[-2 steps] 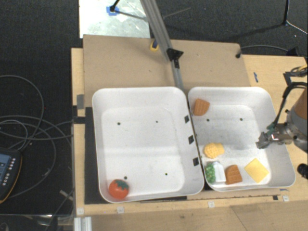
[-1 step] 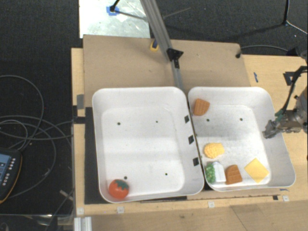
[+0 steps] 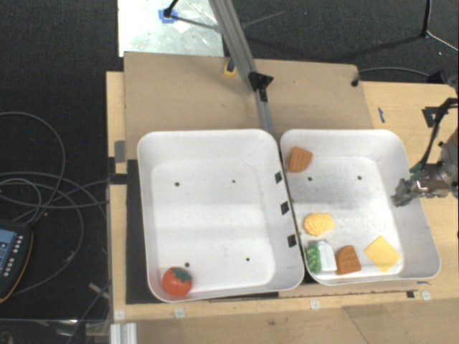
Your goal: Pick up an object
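Observation:
The right bin (image 3: 391, 145) holds several toy foods: an orange bread piece (image 3: 299, 159) at its far left corner, a yellow corn-like piece (image 3: 318, 224), a green and white item (image 3: 320, 256), a brown piece (image 3: 348, 260) and a yellow cheese wedge (image 3: 382, 253) along the near side. A red tomato (image 3: 176, 282) lies in the near left corner of the left bin (image 3: 208, 145). My gripper (image 3: 405, 192) hangs over the right bin's right rim, well apart from every object, with nothing seen in it.
A slanted grey metal pole (image 3: 240, 41) runs down to the gap between the bins. Black clips (image 3: 285, 206) sit along the shared rims. Cables (image 3: 43, 192) and a pendant (image 3: 11, 253) lie on the floor at left.

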You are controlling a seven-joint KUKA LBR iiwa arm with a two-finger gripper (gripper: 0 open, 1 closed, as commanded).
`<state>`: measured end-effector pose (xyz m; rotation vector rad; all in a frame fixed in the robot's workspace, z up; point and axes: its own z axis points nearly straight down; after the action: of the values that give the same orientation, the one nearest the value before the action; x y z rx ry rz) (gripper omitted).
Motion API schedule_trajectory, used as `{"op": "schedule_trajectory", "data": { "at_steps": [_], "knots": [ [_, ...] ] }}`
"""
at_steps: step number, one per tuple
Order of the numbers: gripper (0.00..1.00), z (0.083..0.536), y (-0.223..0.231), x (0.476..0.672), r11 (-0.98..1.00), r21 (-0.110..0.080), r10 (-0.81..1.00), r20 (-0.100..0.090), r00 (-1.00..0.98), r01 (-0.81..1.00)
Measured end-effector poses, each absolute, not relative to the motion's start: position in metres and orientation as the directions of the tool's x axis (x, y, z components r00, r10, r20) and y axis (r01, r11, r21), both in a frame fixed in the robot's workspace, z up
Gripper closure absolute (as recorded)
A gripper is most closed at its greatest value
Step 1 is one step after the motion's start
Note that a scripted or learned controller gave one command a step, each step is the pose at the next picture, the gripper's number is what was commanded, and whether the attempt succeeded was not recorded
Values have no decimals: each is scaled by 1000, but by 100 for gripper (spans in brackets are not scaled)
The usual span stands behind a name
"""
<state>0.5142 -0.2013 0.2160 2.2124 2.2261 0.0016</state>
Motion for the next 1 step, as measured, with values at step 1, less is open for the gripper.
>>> {"op": "schedule_trajectory", "data": {
  "at_steps": [1],
  "knots": [
    [100,219,-142,538,12,4,1000,1,-12,1000]
  ]
}}
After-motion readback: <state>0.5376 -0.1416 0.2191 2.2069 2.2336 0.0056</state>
